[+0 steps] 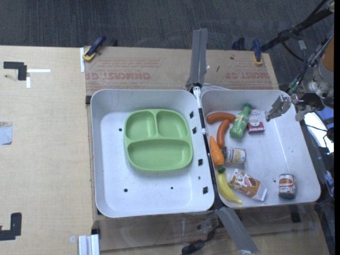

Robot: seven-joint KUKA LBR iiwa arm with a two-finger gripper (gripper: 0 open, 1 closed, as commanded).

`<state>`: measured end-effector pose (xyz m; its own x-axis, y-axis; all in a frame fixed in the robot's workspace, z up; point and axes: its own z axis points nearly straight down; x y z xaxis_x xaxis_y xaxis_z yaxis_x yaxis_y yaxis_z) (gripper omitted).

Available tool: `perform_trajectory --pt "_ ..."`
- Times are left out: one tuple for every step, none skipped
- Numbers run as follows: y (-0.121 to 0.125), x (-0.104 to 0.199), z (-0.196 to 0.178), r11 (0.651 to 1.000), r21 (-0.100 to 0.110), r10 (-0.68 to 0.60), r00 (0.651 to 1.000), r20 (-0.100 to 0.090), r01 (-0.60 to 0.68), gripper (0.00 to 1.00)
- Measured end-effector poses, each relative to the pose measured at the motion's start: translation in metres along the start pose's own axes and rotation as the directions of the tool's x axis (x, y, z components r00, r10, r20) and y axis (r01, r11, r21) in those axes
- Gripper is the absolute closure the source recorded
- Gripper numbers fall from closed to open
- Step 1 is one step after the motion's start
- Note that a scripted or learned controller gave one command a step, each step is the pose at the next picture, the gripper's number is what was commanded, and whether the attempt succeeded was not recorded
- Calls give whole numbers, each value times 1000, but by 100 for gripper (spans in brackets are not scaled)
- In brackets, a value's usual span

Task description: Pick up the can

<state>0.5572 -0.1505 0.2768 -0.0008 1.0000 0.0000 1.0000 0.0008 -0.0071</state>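
The can [287, 186] lies in the right bin [311, 158], near its front right corner, apart from the clutter — its long axis seems to run roughly front to back, though it is small. The gripper [289, 106] hangs over the bin's far right edge, nothing between its fingers; whether they are apart or together I cannot tell. So the can lies well toward the front from the gripper, almost straight along the right wall — a pull toward the near rim, then down.
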Motion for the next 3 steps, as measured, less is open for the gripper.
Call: perform_trajectory --pt "-38 -39 109 1000 1 19 1000 -2 -19 0" --pt "-76 -60 187 969 3 246 969 -16 -246 0" --pt "-77 -60 187 979 1 206 978 -12 -206 0"
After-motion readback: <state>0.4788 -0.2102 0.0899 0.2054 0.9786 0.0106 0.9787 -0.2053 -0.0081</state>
